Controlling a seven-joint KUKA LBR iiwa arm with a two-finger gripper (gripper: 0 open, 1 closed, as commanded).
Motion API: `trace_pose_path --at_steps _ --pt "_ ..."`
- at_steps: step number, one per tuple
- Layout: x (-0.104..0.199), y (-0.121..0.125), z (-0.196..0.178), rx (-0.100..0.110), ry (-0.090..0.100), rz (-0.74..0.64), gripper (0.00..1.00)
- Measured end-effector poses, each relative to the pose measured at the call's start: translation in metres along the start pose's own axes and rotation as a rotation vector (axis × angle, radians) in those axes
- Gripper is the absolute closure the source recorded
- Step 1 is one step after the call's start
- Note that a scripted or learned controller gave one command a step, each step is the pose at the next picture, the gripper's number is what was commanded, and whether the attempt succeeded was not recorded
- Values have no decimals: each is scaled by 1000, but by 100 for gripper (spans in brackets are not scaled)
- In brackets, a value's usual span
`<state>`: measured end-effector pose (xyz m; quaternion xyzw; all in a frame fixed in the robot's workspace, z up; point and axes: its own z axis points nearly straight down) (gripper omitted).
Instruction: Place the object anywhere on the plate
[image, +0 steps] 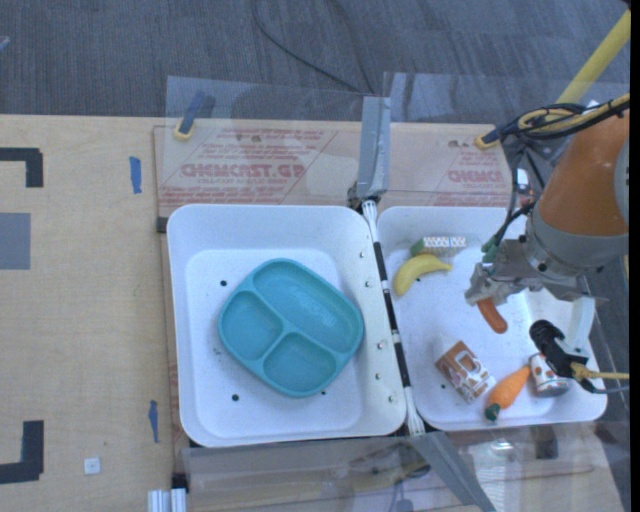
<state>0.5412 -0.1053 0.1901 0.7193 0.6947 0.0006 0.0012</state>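
Here the gripper (487, 300) is seen clamped on a small orange-red object (492, 317) in the right bin (590, 410), well apart from the teal plate (290, 325), presumably so it can be carried there.

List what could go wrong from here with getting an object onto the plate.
1. The gripper sits over a small orange-red piece in the right bin; whether the piece is held is unclear, so a lift may come up with nothing.
2. The blue plate lies in the left bin, so anything carried must cross the raised rims between the bins and could slip there.
3. The banana lies close by and could get knocked.
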Motion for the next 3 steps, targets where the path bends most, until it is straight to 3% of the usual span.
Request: trace_pose_path --at_steps 2,3 --pt "165 1 6 3 1 -71 100" --pt "165 1 6 3 1 -71 0"
